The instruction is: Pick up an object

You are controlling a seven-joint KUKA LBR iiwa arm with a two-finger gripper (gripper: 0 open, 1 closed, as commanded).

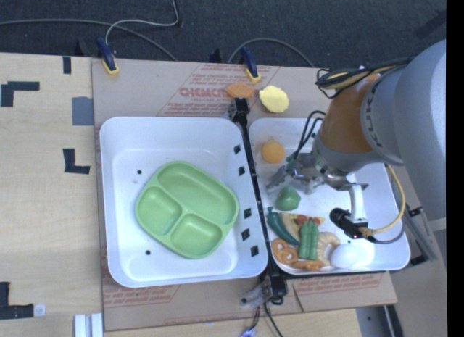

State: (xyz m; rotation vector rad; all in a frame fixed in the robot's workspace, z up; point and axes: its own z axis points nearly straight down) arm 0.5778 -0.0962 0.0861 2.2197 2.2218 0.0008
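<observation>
we see the gripper (284,177) low in the right bin (391,256), just above a green round object (288,198), we can't tell its opening or any hold, orange ball (272,151) nearby, green divided plate (187,209) in left bin (123,140), yellow object (274,98) outside on cardboard (188,89)

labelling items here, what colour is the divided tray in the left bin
Light green; the divided tray shows clearly in the camera view, lying in the left bin.
</observation>
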